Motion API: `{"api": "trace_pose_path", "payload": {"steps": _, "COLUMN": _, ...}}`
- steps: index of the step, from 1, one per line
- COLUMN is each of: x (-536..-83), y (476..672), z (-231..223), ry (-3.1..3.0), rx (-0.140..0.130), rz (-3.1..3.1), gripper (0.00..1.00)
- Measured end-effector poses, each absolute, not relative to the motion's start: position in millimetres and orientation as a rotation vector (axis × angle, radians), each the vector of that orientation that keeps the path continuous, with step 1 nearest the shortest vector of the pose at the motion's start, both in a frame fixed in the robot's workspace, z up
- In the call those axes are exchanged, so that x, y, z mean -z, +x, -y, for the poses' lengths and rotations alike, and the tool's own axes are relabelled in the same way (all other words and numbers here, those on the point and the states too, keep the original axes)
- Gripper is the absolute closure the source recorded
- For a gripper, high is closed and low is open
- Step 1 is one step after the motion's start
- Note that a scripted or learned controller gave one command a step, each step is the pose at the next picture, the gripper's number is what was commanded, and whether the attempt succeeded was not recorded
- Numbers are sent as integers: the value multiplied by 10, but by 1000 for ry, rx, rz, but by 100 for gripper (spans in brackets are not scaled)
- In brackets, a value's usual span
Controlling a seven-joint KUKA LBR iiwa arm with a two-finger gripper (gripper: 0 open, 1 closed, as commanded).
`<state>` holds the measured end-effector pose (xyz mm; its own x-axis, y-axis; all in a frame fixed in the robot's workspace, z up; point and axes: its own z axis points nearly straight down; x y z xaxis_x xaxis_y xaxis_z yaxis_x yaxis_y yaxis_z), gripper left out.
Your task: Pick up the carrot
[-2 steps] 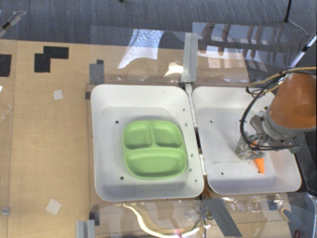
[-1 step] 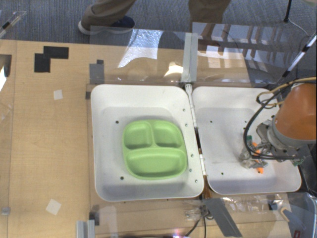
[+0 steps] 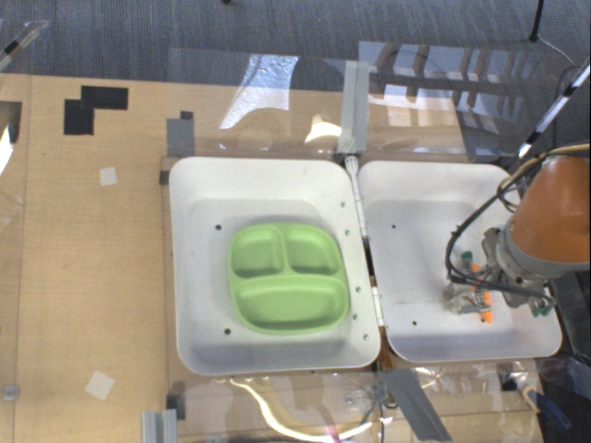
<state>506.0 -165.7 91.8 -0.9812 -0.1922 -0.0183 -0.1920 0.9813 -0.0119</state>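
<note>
The end effector (image 3: 473,295) is seen low in the right bin (image 3: 416,201), near that bin's front right corner, with the orange band (image 3: 552,209) of the arm (image 3: 554,247) covering it from above. Whether it is open or closed cannot be told, since its tips are masked by the wrist and by black cables (image 3: 462,238) looping beside it. A small orange piece, taken to be the carrot (image 3: 486,317), is visible on the bin floor just under the end effector; whether it is gripped or merely touched cannot be told. In the left bin (image 3: 203,210) a green divided plate (image 3: 288,277) is laid flat near the middle, well apart from the arm. Both bins are set side by side on the table (image 3: 83,275), where black patches (image 3: 92,107) are seen at the far left.
</note>
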Motion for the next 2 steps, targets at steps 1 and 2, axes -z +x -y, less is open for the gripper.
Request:
{"api": "trace_pose_path", "payload": {"steps": 1, "x": -913, "y": 5551, "z": 1290, "ry": 24, "rx": 3, "rz": -3120, "gripper": 0}}
{"api": "trace_pose_path", "payload": {"steps": 2, "x": -911, "y": 4922, "z": 2040, "ry": 456, "rx": 7, "rz": -3090, "gripper": 0}}
